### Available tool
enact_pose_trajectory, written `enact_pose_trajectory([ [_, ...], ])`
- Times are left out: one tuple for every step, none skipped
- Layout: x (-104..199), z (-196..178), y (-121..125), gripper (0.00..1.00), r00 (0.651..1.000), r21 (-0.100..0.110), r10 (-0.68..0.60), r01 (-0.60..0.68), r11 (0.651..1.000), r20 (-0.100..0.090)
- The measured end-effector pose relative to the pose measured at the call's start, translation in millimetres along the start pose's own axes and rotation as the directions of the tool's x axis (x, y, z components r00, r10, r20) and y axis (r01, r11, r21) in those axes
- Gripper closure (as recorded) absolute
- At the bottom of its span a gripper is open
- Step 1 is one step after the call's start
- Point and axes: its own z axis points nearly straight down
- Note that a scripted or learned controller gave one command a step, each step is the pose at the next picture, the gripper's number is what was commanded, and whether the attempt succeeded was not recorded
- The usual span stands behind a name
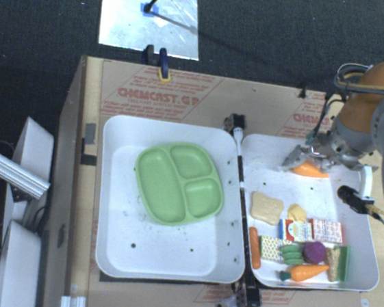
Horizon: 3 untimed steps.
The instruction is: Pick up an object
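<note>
Toy carrot (pixel 308 272) nearest; bench board (pixel 158 97) reads "CHEMCAST".

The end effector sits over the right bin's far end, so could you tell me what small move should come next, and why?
Probably a short descent onto the orange piece. The end effector hovers at that piece's upper edge in the right bin, well apart from the crowded toy food nearer the camera, so it looks like the easiest target. I cannot tell how its fingers stand.
</note>
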Motion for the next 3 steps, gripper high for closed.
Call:
enact_pose_trajectory([
  [0.3,-12.9,1.1,1.00,1.000,0.000,-0.005,0.005,1.000,0.001],
  [21.2,-106.9,-53.6,1.00,1.000,-0.014,0.007,-0.007,1.000,0.001],
  [21.4,-105.4,-54.4,0.00,1.000,-0.011,0.007,-0.007,1.000,0.000],
])
